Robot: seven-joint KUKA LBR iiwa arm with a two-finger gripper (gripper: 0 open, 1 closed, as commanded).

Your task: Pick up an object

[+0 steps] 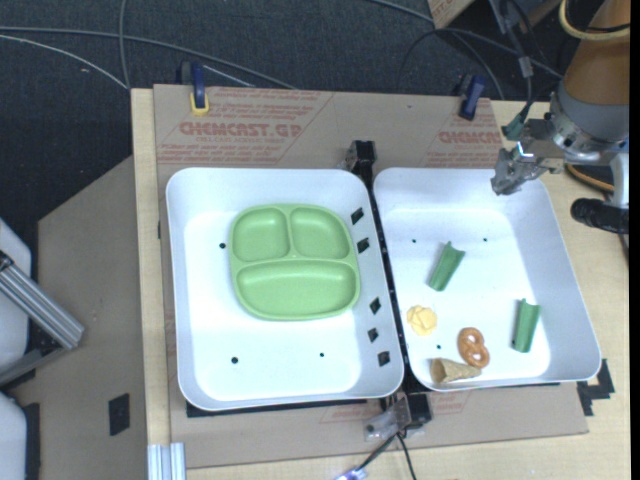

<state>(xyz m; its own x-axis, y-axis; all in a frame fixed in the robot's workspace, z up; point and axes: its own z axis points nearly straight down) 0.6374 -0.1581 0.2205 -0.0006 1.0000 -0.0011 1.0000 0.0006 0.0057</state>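
One arm cut off at right; fingers blurred, grip state unclear.

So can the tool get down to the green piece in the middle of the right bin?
Probably yes. The tool hovers over the right bin's far corner, and the green piece lies alone with bare floor around it.

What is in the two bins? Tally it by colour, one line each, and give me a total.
Green: 3, the divided plate in the left bin and two green pieces in the right bin
Yellow: 1, a small lump
Brown: 1, a pretzel
Tan: 1, a wedge
Total: 6
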